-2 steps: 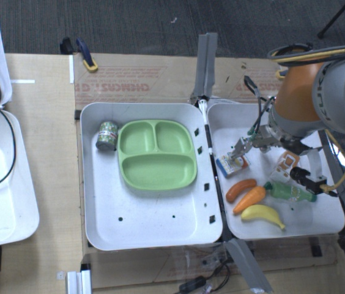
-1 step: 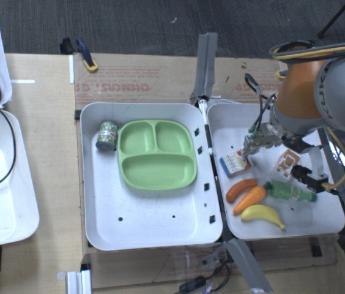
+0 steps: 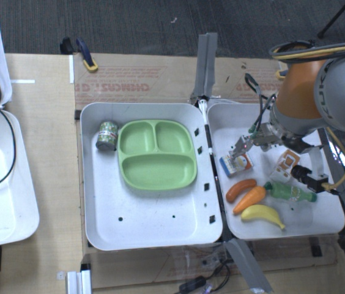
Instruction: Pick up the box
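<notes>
two white bins sit side by side on the bench. the left bin (image 3: 99, 219) holds two things: one green plate (image 3: 157, 154) with three compartments, lying flat near the middle, and one small can (image 3: 106, 135) just beside the plate's left edge, near the bin's far left corner.

the right bin (image 3: 319, 222) holds the rest. there are two boxes: one small box (image 3: 235, 163) with blue and orange print, lying near the bin's left side, and a second box (image 3: 287, 163), white with orange print, further right. in front of them lie two carrots (image 3: 241, 189), (image 3: 250, 198), side by side and touching, both slanted. one banana (image 3: 264, 215) lies just in front of the carrots, near the bin's front wall. one green bottle (image 3: 290, 192) lies on its side to the right of the carrots, between the white box and the banana.

the one arm (image 3: 319, 90) reaches in from the right over the right bin, its orange band above the wrist. the gripper (image 3: 244, 146) hangs over the bin's left part, its tip right above the blue-and-orange box, at or very near the box's top edge. i cannot tell how far the claw is parted, nor whether it has hold of anything; the box appears to lie on the bin floor.

a blue and yellow clamp (image 3: 84, 54) lies on the bench behind the left bin.
</notes>
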{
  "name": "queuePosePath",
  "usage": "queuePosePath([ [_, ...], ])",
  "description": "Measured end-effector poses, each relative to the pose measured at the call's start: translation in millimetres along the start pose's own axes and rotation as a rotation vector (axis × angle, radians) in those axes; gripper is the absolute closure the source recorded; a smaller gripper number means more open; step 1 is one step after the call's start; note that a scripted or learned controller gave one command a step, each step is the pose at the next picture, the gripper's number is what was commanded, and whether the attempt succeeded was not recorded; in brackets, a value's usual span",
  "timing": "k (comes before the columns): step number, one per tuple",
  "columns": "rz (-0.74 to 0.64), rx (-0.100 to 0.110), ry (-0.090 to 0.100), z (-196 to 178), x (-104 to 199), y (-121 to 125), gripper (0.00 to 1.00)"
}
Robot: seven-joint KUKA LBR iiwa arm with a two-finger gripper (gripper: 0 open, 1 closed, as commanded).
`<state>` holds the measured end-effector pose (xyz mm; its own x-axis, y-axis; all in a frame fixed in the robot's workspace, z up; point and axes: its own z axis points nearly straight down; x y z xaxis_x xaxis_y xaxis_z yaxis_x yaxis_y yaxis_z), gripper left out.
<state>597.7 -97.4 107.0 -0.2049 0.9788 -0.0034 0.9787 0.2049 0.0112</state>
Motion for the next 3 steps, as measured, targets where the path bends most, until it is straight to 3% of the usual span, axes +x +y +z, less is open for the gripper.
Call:
queuePosePath([
  [1, 0.232, 0.002, 0.004, 10, -4, -23, 0.0],
  [2, 0.233, -0.002, 0.003, -1, -5, -22, 1.0],
  [3, 0.233, -0.002, 0.003, -1, -5, -22, 0.0],
])
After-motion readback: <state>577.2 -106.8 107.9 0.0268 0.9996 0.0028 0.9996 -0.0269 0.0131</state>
